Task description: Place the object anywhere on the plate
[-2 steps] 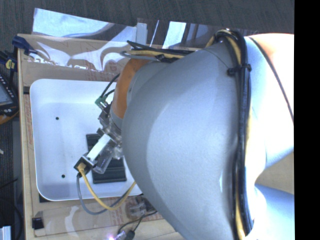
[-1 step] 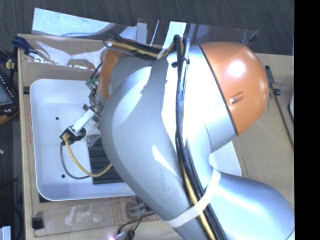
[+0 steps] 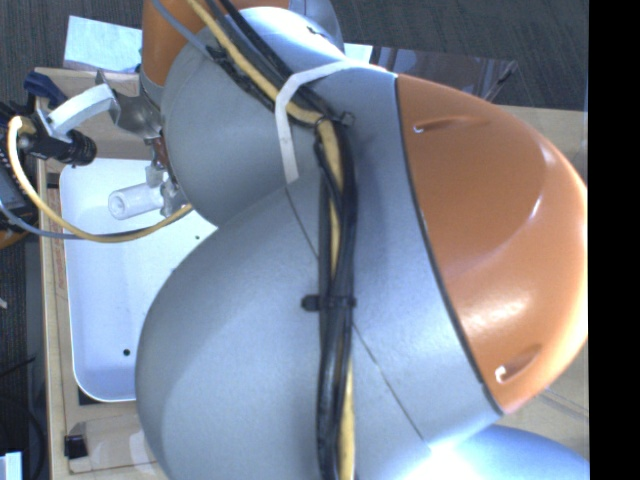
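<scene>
1. The arm point(image 3: 330, 298) dominates the near field: smooth grey housing, a glossy orange cap point(image 3: 500, 238), and a black cable bundle point(image 3: 335, 298) running along its length, bound by a white tie point(image 3: 287, 118).
2. Beyond it lies a shallow white bin point(image 3: 95, 298) with rounded corners.
3. A pale, cylindrical object point(image 3: 135, 202) lies at the bin's far end.
4. The end effector point(image 3: 158, 183) sits just beside that cylinder; whether it is parted or gripping cannot be told.

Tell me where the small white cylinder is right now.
In the camera view, the white cylinder lies on its side in the upper part of the left white bin, beside the grey arm and above the yellow cable.
</scene>
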`<state>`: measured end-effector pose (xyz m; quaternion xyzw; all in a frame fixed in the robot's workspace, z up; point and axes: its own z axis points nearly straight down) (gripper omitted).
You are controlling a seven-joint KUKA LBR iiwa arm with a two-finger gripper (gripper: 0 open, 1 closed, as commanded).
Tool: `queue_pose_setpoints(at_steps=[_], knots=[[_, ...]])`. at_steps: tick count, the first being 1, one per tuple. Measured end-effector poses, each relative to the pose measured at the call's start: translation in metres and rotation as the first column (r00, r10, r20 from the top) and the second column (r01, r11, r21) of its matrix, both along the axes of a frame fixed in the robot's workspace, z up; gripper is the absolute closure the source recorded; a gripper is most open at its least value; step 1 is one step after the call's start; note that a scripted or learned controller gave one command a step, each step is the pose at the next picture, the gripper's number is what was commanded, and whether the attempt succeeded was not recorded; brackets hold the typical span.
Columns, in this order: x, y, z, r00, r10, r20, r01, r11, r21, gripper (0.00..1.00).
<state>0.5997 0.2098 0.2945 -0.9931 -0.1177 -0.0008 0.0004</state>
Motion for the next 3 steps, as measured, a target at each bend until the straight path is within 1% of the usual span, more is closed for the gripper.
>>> queue_pose_setpoints(at_steps=[1, 2, 3], knots=[[-0.075, -0.094, 0.04, 0.981, 0.193, -0.007, -0.193, 0.981, 0.002, 1.0], [-0.044, -0.057, -0.027, 0.782, 0.623, -0.008, -0.623, 0.782, 0.006, 1.0], [0.009, -0.126, -0.063, 0.827, 0.563, -0.008, -0.563, 0.827, 0.004, 1.0]])
